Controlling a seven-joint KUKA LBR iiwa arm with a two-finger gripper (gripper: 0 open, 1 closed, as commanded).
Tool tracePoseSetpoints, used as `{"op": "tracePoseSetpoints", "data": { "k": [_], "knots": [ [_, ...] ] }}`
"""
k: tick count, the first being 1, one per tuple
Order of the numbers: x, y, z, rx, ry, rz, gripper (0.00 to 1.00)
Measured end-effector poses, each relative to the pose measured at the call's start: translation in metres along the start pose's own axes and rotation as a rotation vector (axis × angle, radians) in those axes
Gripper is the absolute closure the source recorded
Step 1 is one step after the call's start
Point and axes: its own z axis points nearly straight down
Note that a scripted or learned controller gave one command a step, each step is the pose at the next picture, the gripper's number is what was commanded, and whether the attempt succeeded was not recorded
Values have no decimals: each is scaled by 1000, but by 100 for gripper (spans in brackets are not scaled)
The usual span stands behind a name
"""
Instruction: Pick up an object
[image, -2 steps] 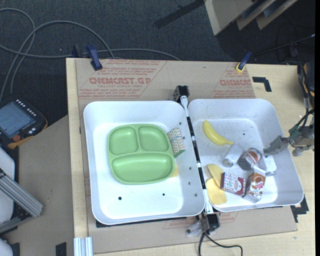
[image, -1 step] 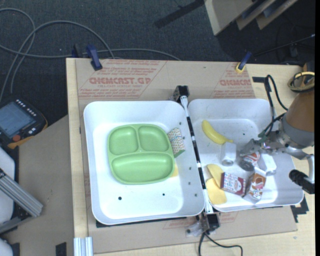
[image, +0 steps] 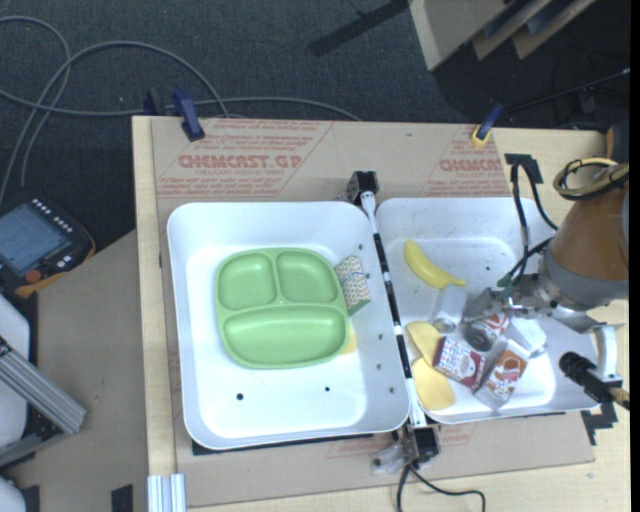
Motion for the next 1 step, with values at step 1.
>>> {"op": "tracePoseSetpoints", "data": {
  "k": [1],
  "knots": [
    [37,-14,-2,-4,1,2,0]
  ]
}}
